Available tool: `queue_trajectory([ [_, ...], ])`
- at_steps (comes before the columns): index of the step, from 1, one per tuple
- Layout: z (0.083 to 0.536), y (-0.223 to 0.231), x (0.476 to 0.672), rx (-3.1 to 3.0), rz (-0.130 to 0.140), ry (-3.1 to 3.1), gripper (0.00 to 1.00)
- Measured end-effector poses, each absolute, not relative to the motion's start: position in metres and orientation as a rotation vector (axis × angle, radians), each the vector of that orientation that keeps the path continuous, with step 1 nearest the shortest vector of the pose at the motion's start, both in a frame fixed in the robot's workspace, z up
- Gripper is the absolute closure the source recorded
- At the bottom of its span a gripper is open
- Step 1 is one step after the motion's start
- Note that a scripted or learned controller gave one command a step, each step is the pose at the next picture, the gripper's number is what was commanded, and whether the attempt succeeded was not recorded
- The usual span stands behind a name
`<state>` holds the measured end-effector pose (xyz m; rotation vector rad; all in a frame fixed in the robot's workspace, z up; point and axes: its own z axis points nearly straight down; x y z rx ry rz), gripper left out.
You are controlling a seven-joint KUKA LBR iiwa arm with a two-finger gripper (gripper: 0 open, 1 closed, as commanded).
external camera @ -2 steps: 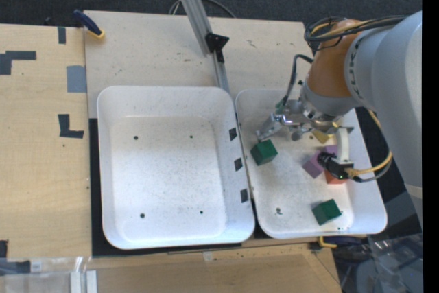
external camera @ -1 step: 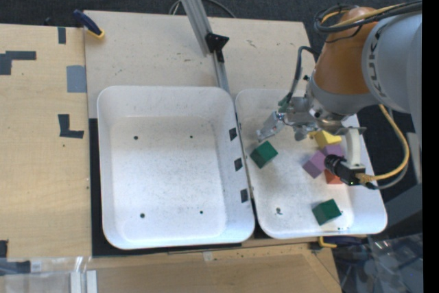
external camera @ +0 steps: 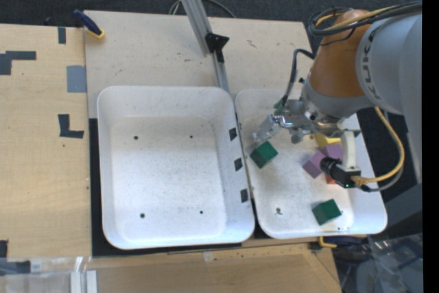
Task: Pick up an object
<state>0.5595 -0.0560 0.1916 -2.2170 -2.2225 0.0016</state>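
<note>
Arm's over the right bin [external camera: 363, 219], gripper [external camera: 269, 135] low, just above a green block [external camera: 263, 154] lying in that bin. The fingers' spread I cannot tell, it's too small. Second green block [external camera: 326, 211] sits near the bin's front.

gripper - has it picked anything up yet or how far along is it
Done: the arm has reached over the right bin. In hand: the gripper sits just above a green block, which lies on the bin floor, not between the fingers. Left: grasping and lifting. Another green block and a purple block also lie untouched.
</note>
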Motion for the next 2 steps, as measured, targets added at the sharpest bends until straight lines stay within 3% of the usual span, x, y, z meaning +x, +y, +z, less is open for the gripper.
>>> queue_trajectory([
  [1,0.2856,-0.0648,0.5553,-2.224,-0.007,-2.228,0.00],
  [2,0.2908,-0.0640,0.5545,-2.219,0.003,-2.225,1.00],
])
